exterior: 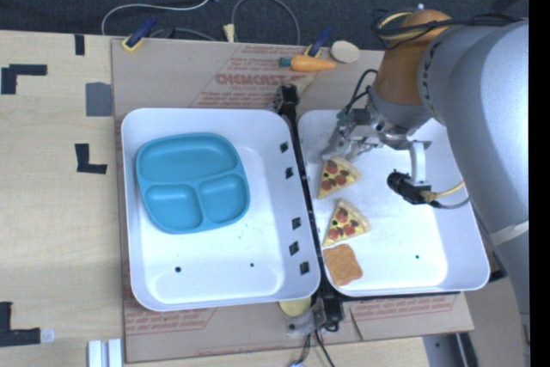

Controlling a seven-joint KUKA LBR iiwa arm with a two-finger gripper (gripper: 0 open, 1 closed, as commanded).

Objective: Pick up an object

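Observation:
Two toy pizza slices lie in the right bin [447,258]: one [336,176] near its left wall, the other [345,223] just below it. A toast-like brown piece [344,264] rests at the bin's front left. My gripper [342,149] is down in the right bin's back left part, right above the upper pizza slice, its tips close to or touching the slice's top edge. Nothing shows between the tips.
The left bin [155,271] holds a blue divided plate [193,181]. Black clips [296,223] line the shared wall between the bins. A black cable end [408,186] hangs over the right bin's middle. An orange carrot-like toy [311,62] lies behind the bins.

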